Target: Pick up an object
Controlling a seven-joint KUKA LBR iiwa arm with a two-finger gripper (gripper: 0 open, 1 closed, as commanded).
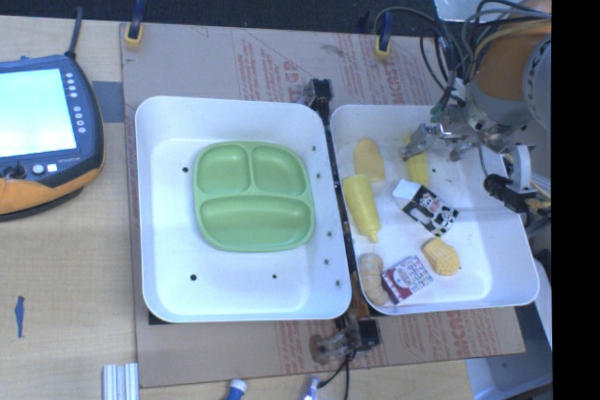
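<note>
Yellow block (pixel 417 168) lies beneath the gripper (pixel 433 138); fingers unclear.

Left white bin (pixel 159 229): the green divided plate (pixel 253 197) fills its middle, leaving open floor round the edges, widest along the near side. Right white bin (pixel 502 281): crowded down its left half. Two yellow plastic pieces (pixel 363 187) lie beside the shared wall, a black-and-white spotted toy (pixel 432 210) sits mid-bin, a red-and-white packet (pixel 406 278) and a small yellow lump (pixel 441 256) lie near the front. Bare floor opens along the right side. The grey arm and its cables (pixel 487 108) overhang the far right corner, blocking entry there.
</note>
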